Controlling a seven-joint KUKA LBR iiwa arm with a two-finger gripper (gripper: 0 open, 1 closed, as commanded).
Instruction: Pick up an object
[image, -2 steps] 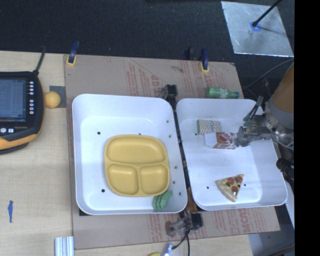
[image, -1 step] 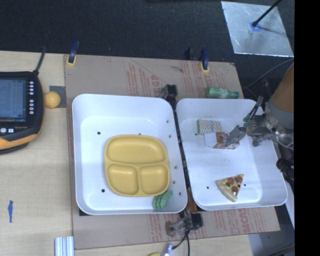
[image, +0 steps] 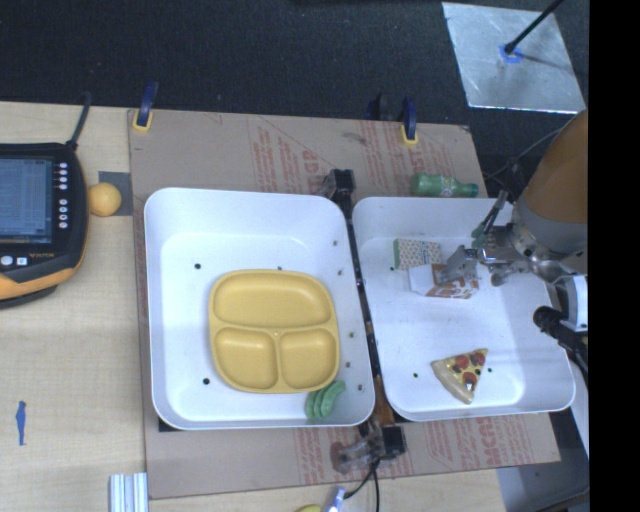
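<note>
The right bin (image: 520, 340) holds a green and white packet (image: 414, 251), a red and white packet (image: 449, 284) just below it, and a toy pizza slice (image: 462, 372) near the front. My gripper (image: 466, 260) hangs low at the upper right of the red and white packet, right beside or touching it. The arm's grey wrist and orange band (image: 556, 180) stand over the bin's right rim. In the left bin (image: 180, 230) lies a yellow divided plate (image: 272, 328) with a small green object (image: 325, 401) at its front right corner.
A green bottle (image: 444, 185) lies on the cardboard behind the right bin. A yellow ball (image: 104, 198) and a control pendant (image: 35, 222) sit on the bench at the left. Clamps (image: 341, 184) stand between the bins at the back and front.
</note>
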